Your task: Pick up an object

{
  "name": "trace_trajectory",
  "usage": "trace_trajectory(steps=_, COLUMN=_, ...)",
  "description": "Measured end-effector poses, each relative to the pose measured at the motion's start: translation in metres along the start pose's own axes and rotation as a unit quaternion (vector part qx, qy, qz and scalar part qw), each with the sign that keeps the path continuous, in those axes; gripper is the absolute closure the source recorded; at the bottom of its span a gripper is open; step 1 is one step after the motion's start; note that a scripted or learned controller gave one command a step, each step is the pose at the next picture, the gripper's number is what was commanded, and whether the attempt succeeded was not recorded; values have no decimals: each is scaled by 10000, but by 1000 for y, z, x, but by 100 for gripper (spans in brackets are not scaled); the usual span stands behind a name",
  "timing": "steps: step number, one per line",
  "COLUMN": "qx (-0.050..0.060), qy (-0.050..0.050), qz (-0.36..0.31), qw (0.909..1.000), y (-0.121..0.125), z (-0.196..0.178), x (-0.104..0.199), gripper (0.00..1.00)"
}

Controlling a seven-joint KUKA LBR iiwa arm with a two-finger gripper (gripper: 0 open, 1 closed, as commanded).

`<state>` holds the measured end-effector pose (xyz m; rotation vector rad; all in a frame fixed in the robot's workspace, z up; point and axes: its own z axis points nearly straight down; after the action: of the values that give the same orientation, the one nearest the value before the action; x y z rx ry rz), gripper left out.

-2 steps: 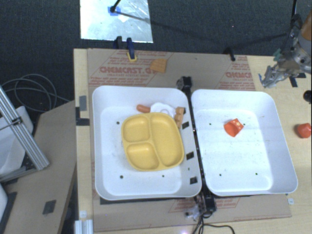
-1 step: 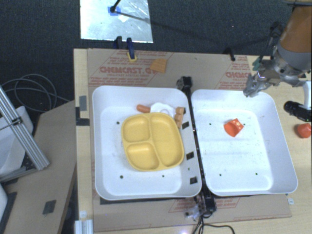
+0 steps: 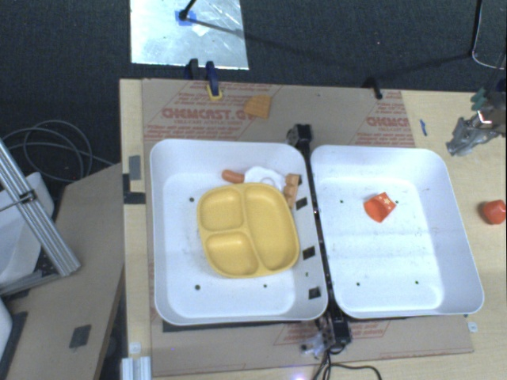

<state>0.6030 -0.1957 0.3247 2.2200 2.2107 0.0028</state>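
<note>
A small orange-red block lies in the right bin, up and left of its middle. In the left bin a yellow divided plate fills the centre. Behind the plate lie an orange sausage-shaped piece, a white item and a small tan piece. My gripper hangs at the far right, over the bench beyond the right bin's back right corner, well away from every object and with nothing in it.
Another orange-red piece sits on the bench right of the right bin. A tan scrap lies on the cardboard behind the left bin. Black clips run along the seam between the bins.
</note>
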Motion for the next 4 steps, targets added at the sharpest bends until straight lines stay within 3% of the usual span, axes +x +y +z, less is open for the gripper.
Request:
trace_trajectory(steps=1, qx=27, qy=32, qz=-68, qw=10000, y=-3, z=10, x=63, gripper=100)
trace_trajectory(steps=2, qx=9, qy=1, qz=-4, qw=10000, y=1, z=-2, x=-4, gripper=100)
trace_trajectory(steps=3, qx=27, qy=29, qz=-59, qw=10000, y=-20, z=-9, x=53, gripper=100)
trace_trajectory(steps=4, qx=12, qy=2, qz=12, qw=10000, y=-78, z=-43, x=-16, gripper=100)
